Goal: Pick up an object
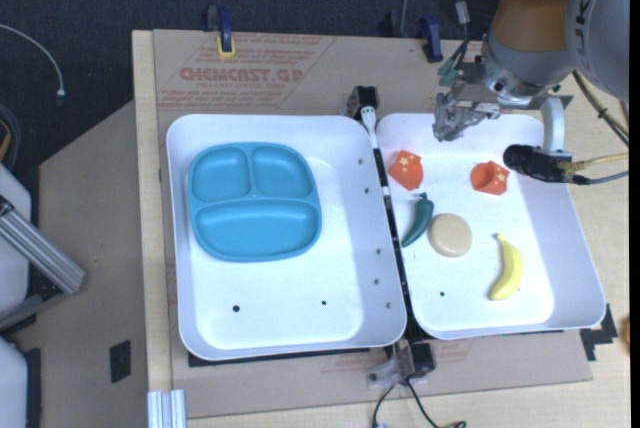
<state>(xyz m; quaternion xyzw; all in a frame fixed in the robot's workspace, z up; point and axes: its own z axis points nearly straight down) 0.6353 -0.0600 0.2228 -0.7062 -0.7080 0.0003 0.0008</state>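
Blue divided plate (pixel 255 201) in left white bin (pixel 200 326), on brown board (pixel 250 66).

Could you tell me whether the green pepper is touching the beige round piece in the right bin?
Apart. The camera view shows a thin strip of white bin floor between the green pepper and the beige round piece.

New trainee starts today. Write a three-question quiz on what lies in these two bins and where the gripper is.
1. True or false: the blue divided plate lies in the same bin as the banana.
2. Which item lies nearest the bins' shared edge? A) green pepper B) banana C) the right-hand of the two red pieces
3. Fill in: the gripper hovers over the ____ edge of the right bin.

Key: 1 false, the plate is in the left bin. 2 A. 3 far.
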